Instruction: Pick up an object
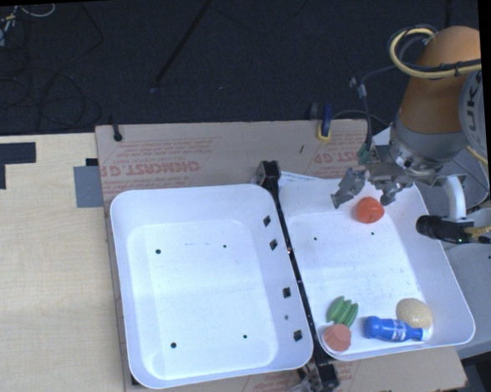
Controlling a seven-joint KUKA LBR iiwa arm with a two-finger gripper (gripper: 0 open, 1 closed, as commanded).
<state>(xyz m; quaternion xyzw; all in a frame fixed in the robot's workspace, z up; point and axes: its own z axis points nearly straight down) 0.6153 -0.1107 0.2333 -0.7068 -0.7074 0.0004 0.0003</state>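
Where the grey arm with its orange band reaches in from the right, we see its two-finger gripper (368, 192) hanging over the far end of the right shallow white plastic bin (439, 261), fingers spread apart, with a round orange-red ball (368, 211) just below and between the tips; whether they touch it we cannot tell. At that bin's near end lie a green ridged toy (343, 311), a small pinkish-red round piece (338, 338), a blue bottle (391, 330) and a beige oval lump (414, 312). The left white bin (131, 241) sits beside it on brown printed cardboard (192, 153) over a pale wooden bench (42, 289). Dark floor with cables (177, 53) lies beyond.
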